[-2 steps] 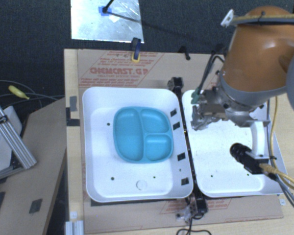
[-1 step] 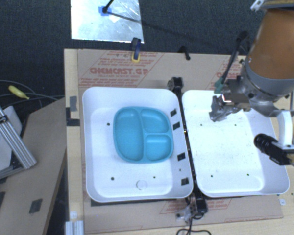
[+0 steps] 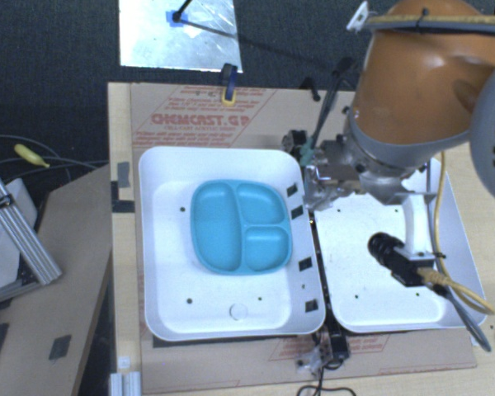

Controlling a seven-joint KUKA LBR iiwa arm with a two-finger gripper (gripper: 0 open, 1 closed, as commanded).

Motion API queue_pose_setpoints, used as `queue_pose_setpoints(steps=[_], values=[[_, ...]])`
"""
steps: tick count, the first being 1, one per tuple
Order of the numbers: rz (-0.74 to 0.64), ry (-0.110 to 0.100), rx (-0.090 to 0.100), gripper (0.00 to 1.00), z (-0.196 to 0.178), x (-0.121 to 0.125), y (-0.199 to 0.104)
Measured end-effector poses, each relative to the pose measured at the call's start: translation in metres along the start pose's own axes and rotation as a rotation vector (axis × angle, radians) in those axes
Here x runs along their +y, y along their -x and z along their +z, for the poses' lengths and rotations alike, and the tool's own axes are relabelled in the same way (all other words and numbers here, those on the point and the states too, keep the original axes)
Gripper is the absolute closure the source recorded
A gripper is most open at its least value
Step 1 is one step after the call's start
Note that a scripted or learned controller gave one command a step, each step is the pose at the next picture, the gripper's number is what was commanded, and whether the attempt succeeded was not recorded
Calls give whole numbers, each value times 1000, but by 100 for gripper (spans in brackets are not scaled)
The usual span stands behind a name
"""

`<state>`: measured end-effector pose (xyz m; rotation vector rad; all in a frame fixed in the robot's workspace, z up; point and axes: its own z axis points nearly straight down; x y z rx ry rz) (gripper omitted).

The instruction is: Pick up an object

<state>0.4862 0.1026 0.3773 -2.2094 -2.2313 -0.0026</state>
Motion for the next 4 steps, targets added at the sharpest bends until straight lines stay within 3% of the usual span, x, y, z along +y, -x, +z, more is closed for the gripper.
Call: queue_pose_setpoints(steps=[1,2,3,4], values=[[4,5,0,100,-32,1,-19],[-1,9,3,100,-97,1,-88],[1,5,1,100,-105,2,-84],[3,-3,-2,100,-45,2,-134]])
